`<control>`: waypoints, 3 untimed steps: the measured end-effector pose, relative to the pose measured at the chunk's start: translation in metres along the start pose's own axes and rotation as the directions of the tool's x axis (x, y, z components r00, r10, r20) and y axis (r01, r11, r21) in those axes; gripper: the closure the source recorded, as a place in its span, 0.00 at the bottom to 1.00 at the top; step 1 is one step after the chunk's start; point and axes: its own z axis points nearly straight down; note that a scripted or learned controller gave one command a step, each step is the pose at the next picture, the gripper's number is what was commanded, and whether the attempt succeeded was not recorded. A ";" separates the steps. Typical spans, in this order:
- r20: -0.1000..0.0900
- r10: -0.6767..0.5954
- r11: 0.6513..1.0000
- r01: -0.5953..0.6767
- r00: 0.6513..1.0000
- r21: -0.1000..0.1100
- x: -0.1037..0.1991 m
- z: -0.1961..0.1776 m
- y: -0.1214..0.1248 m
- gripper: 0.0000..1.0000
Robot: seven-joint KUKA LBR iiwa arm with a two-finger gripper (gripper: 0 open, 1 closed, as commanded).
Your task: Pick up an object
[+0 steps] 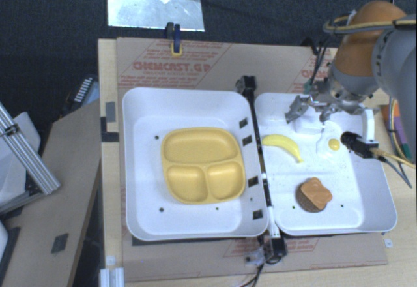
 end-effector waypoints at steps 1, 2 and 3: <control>0.009 -0.003 1.000 0.003 1.000 -0.013 0.002 0.050 0.011 0.00; 0.011 -0.003 1.000 0.004 1.000 -0.026 0.001 0.033 0.014 1.00; 0.001 0.000 1.000 0.000 1.000 -0.009 -0.002 -0.027 0.007 1.00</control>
